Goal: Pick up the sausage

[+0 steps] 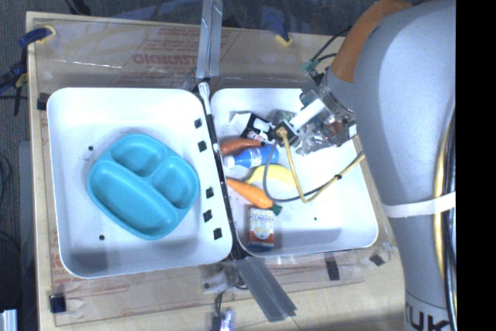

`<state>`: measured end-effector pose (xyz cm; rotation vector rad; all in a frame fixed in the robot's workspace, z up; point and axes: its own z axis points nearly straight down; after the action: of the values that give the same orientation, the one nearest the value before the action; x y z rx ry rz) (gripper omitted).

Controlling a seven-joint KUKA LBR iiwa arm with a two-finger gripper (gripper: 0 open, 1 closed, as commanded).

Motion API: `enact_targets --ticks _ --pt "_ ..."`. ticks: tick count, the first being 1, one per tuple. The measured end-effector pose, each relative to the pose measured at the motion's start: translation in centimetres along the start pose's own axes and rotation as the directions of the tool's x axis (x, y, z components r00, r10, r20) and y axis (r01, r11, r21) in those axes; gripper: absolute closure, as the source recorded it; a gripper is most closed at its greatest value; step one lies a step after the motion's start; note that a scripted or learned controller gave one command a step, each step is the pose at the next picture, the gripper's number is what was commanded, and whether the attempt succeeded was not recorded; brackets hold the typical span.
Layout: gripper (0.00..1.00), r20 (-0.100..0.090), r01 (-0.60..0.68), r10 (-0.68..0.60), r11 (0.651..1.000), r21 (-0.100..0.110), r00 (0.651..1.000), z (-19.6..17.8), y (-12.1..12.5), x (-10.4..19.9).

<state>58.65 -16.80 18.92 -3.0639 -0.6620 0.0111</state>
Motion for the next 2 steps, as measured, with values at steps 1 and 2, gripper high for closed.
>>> enact_targets --ticks 1,2 --pt "1.00 0.001 -0.124 0.124 0.992 0.002 0.992 2.9 0.1 1.0" --pt "1.00 -0.002 -0.076 0.076 0.997 -0.003 0.997 9.5 1.9 -6.4"
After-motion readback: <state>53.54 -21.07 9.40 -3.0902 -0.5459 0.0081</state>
